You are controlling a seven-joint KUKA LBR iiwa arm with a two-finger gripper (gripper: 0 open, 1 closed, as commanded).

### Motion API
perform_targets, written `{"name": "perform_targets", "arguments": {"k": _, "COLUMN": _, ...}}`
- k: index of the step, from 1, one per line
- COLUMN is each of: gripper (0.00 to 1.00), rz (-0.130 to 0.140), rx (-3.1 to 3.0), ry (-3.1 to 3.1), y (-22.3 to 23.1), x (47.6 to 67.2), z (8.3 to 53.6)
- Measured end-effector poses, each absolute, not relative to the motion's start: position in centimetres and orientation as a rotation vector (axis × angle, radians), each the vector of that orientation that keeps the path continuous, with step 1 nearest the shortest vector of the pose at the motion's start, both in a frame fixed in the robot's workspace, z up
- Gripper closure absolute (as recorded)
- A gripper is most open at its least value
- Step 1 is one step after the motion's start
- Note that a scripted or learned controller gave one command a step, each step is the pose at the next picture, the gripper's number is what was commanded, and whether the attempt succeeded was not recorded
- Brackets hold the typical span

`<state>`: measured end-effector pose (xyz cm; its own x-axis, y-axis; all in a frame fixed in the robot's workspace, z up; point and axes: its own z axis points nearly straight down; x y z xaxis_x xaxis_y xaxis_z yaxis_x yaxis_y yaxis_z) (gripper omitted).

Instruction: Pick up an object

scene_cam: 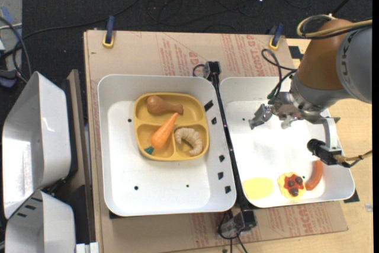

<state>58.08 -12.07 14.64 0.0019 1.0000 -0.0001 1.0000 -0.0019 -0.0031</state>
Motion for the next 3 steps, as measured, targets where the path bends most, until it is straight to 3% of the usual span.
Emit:
{"name": "perform_targets", "arguments": {"k": 1, "gripper": 1.00, "rz": 0.000, "rx": -2.224, "ry": -2.220, "y": -12.0, "x": 58.1, "z": 15.9}}
{"name": "perform_targets", "arguments": {"k": 2, "gripper": 1.00, "rz": -0.003, "rx": -2.223, "ry": -2.225, "y": -11.9, "x": 57.6, "z": 20.4}}
{"name": "perform_targets", "arguments": {"k": 3, "gripper": 1.00, "rz": -0.001, "rx": -2.222, "ry": -2.222, "y": -11.9, "x": 57.6, "z": 20.6}}
